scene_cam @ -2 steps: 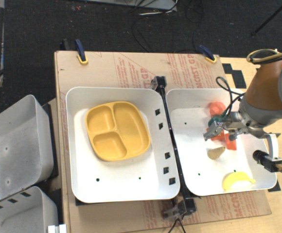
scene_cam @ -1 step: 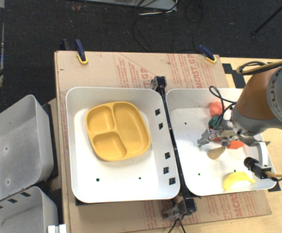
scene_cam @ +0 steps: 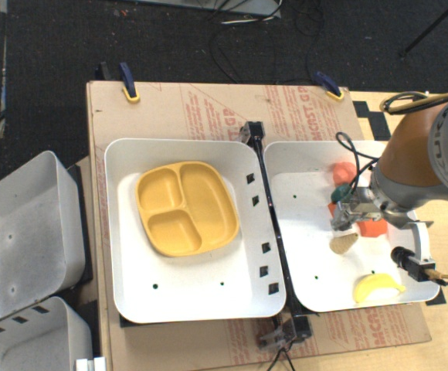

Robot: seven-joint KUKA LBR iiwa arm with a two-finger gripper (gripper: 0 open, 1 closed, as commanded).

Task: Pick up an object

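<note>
Toward the left bin's (scene_cam: pixel 123 284) far-left corner lies a yellow 3-compartment plate (scene_cam: pixel 186 208), while in the right bin (scene_cam: pixel 305 284) the gripper (scene_cam: pixel 346 216) hangs among an orange piece (scene_cam: pixel 344 172), a tan piece (scene_cam: pixel 343 243) and a yellow piece (scene_cam: pixel 378 287), its jaw state impossible to tell.

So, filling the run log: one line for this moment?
pincer low in right bin | among orange pieces, above tan piece | yellow piece untouched | yellow tray in left bin
</note>
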